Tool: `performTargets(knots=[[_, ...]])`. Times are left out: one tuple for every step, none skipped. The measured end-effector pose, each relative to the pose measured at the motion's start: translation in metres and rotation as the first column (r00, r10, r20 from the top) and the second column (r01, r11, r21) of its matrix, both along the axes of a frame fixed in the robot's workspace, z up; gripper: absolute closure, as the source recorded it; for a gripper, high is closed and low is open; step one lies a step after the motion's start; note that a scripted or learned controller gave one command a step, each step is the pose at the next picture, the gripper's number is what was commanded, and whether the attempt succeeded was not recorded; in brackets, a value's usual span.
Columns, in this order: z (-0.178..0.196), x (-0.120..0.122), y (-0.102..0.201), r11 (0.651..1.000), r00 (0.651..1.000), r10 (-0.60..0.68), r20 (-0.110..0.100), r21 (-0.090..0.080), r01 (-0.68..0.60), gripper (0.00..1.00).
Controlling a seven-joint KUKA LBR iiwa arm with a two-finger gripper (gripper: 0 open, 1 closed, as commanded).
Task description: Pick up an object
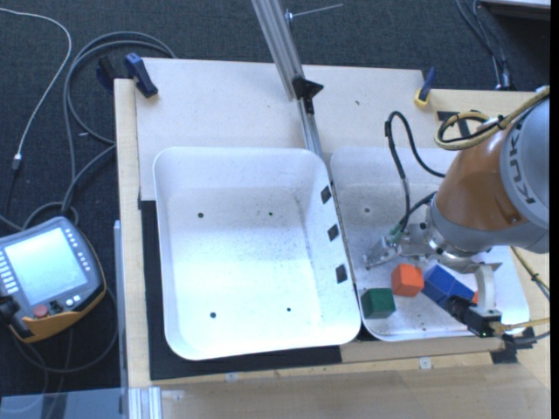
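Right now I see my hand (410,253) low over the right bin (349,175), though whether it is clenched or released I cannot tell. An orange block (407,280) lies just below it toward the bin's near edge, with a blue block (447,283) touching its right side and a green block (378,302) just beside, lower left. I judge orange the closest pick.

Three blocks (407,280) in the right bin (367,190)
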State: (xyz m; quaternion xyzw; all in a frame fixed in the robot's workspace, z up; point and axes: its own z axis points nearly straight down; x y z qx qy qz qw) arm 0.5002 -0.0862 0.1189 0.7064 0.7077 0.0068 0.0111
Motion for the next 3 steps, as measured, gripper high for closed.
performTargets(knots=[[-0.008,-0.004,-0.002,1.000,1.000,-0.005,0.009,-0.007,0.005,0.00],[0.005,-0.001,-0.001,1.000,1.000,-0.003,0.017,-0.007,0.003,1.00],[0.005,-0.001,-0.001,1.000,1.000,-0.003,0.018,-0.007,0.003,0.00]])
